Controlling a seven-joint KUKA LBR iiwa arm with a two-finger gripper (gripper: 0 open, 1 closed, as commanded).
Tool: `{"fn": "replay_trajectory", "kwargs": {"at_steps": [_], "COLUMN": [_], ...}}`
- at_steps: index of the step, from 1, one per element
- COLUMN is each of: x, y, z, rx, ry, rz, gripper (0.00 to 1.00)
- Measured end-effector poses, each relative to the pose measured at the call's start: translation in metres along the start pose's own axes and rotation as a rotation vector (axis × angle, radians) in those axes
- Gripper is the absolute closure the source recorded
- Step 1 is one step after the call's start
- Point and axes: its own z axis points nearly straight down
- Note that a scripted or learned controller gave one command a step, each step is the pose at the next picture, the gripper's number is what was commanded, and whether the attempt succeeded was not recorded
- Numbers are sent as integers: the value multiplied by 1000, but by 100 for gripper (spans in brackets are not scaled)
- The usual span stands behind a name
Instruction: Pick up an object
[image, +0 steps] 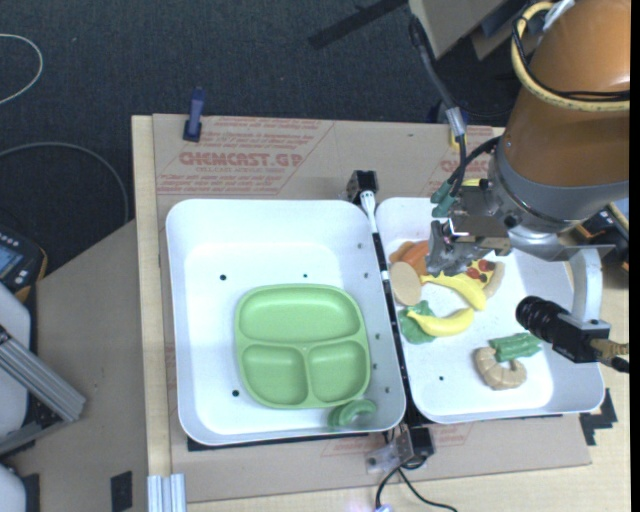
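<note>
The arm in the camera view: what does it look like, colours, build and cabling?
The arm is thick and rounded, with a broad orange band above a grey wrist section. Its claw is a compact block of dark grey metal. Thin black cables run along the wrist, one leading up to a small blue-tipped connector.

grey two-finger gripper (452, 262): fingertips blurred among toys, open/shut can't tell | red-and-yellow flat toy (484, 270): partly hidden behind gripper, kind unclear | grey-and-orange robot arm (570, 100): cut by top + right edge | white shallow plastic bin on right (500, 405): far corner covered by arm
</note>
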Motion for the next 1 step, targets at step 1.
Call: {"fn": "replay_trajectory", "kwargs": {"at_steps": [1], "x": [54], "y": [-1], "z": [64], "rx": [5], "ry": [1], "rz": [-8], "gripper": [100]}}
